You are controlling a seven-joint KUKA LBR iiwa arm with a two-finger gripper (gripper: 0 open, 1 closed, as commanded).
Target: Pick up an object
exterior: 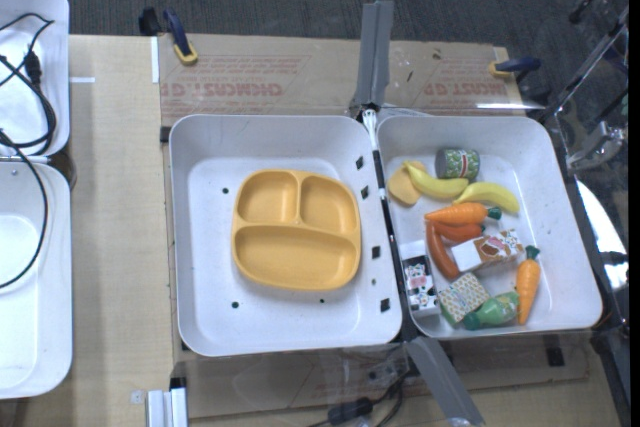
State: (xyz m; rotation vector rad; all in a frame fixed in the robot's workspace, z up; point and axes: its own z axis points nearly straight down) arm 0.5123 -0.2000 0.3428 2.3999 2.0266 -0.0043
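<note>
- Starting at the left bin [200, 215]: the yellow plate [296, 229] lies flat in the middle of it, three compartments, nothing in any of them. That plate is my landmark.
- Just right of the plate, across the wall between the bins, a small patterned carton [418, 285] sits against that wall in the right bin [560, 215].
- Right of the plate and a little higher in the view: a yellow wedge [402, 187], a banana [435, 181] touching it, and a green can [457, 163] just beyond.
- Further right of the plate, the pile thickens: a carrot [460, 213] lying across the view, a second banana [495, 197] above it, a white box [487, 250] below, all crowded together.
- Lower down, a chequered box [463, 295] and a green vegetable [492, 312] touch each other.
- Farthest right of the plate: a second carrot [527, 281], long axis running up and down the view, leafy end up, with open floor on its right side.
- My tool: I cannot tell how far open it is, or whether it has anything.
- My arm comes in from the right, so everything worth picking lies to its left. I judge that second carrot the nearest candidate; I'd close across its narrow width, not along its length.
</note>
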